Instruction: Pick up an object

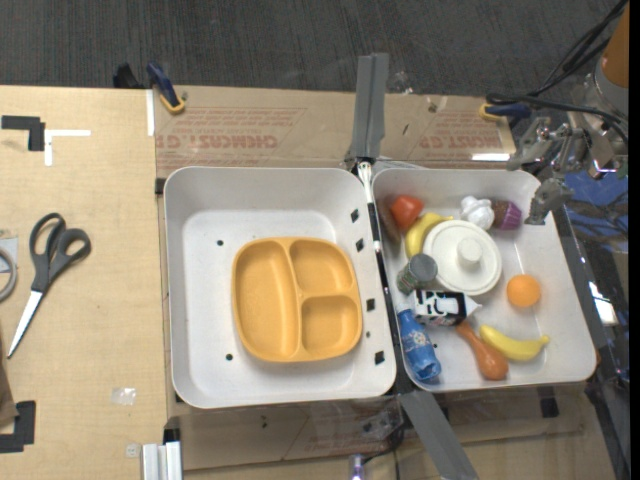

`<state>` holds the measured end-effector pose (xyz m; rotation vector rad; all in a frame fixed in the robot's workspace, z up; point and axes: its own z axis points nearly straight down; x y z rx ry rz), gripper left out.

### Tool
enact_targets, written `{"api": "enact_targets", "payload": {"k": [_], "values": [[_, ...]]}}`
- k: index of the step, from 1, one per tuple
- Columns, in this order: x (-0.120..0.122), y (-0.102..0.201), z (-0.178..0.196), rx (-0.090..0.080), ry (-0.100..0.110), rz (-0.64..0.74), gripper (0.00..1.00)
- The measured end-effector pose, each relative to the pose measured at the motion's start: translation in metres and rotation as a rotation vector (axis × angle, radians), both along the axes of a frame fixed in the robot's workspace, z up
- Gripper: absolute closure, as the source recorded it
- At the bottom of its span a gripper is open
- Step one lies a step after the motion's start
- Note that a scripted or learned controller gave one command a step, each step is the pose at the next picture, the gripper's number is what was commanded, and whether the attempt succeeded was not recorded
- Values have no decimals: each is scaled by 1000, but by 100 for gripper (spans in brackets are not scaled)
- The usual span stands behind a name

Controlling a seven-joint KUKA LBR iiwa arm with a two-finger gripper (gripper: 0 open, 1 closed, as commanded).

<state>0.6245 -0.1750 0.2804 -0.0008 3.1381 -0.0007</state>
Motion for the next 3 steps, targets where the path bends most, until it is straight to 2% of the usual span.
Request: {"api": "enact_targets", "payload": {"k": [1,2,3], "values": [[23,50,-161,0,-3,-74,0],[-40,70,-188,0,0,-158,0],[-118,45,-182,-2,-23,-124,0]]}}
